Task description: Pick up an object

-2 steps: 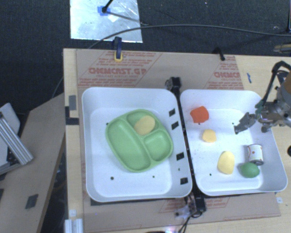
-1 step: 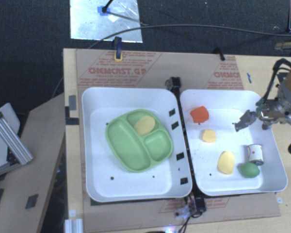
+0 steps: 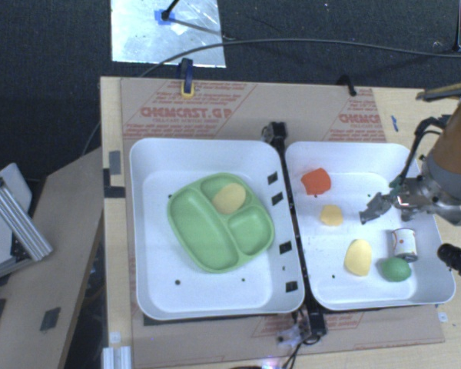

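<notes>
yellow object (image 3: 358,257) in right bin (image 3: 369,154) | gripper (image 3: 378,207) above, apart

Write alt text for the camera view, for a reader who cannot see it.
A grey arm reaches in from the right, its gripper above the right bin, which holds an orange block, two yellow pieces, a small can and a green ball. The left bin holds a green divided plate with a yellow piece in one compartment.
</notes>
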Controlling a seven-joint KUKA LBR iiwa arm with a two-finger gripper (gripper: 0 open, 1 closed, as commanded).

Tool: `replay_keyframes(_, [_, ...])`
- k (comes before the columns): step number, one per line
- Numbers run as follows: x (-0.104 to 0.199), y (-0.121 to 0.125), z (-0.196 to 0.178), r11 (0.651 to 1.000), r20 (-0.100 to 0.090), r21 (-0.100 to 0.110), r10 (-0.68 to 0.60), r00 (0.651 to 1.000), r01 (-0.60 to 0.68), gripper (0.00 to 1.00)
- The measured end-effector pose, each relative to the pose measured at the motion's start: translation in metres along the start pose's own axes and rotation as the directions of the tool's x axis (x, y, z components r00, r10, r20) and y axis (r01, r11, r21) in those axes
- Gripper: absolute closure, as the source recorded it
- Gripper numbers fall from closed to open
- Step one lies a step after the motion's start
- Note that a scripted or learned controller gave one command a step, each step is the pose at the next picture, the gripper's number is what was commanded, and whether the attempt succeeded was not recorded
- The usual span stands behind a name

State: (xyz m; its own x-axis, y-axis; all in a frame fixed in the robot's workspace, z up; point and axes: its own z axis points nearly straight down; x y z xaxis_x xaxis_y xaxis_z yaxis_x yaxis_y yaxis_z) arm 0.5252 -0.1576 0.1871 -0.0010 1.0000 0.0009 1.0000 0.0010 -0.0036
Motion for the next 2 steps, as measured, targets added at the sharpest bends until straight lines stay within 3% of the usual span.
replay_keyframes(2, [0.001,0.011,0.103,1.0,-0.001,0.0,0.0,1.0,0.0,0.0])
